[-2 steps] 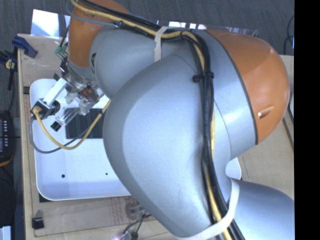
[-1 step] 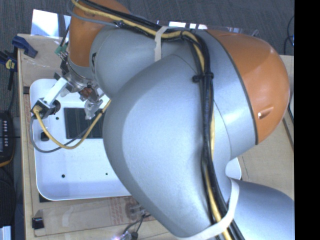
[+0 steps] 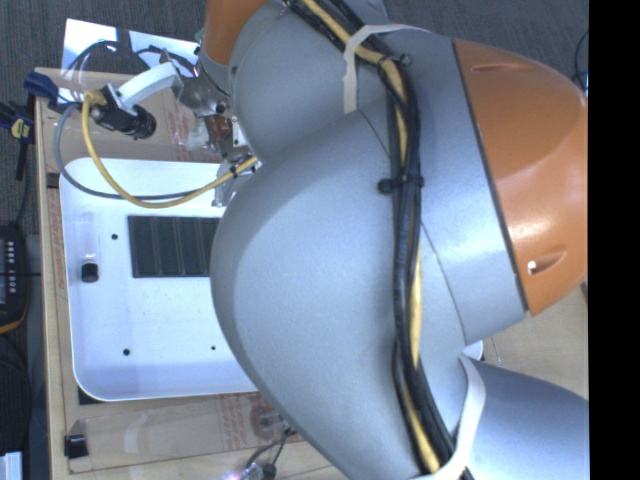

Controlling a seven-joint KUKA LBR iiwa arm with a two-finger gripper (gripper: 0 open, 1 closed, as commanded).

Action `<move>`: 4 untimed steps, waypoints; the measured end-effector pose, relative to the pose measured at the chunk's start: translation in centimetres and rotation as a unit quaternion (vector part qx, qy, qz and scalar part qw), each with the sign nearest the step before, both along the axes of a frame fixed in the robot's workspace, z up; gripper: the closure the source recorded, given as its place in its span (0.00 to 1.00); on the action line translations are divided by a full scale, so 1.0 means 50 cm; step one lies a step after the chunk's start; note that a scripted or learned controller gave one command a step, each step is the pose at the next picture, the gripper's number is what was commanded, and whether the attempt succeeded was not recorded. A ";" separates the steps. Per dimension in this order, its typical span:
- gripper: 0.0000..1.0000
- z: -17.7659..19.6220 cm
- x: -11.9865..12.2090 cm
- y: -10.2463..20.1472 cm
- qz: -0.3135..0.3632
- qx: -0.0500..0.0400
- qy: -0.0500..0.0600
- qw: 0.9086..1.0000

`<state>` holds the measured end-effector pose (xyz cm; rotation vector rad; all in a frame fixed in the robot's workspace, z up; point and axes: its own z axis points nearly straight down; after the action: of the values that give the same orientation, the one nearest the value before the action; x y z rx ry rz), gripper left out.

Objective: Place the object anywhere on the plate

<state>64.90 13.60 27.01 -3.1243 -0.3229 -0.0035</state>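
The big grey arm (image 3: 350, 268) swings right under the lens, one arm with one yellow cable (image 3: 150, 198) looping off it, and its gripper (image 3: 228, 153) hangs over the far corner of the white bin (image 3: 150, 358); clasped or released, I cannot tell. Looks like the reaching step, I'd say, with nothing visibly carried. In the bin lie one dark slatted panel (image 3: 175, 246) and one small black piece (image 3: 89, 271), possibly the object, so next comes a clean descent onto it, then finding the plate.
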 end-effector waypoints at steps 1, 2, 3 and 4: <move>1.00 0.022 0.001 0.002 0.003 -0.001 -0.002 1.000; 1.00 0.108 0.005 -0.078 0.032 0.001 0.001 0.999; 1.00 -0.157 -0.036 0.104 0.002 -0.002 0.005 1.000; 1.00 0.042 -0.064 -0.006 0.000 0.000 0.000 1.000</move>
<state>61.69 13.32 29.13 -3.1245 -0.3237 -0.0020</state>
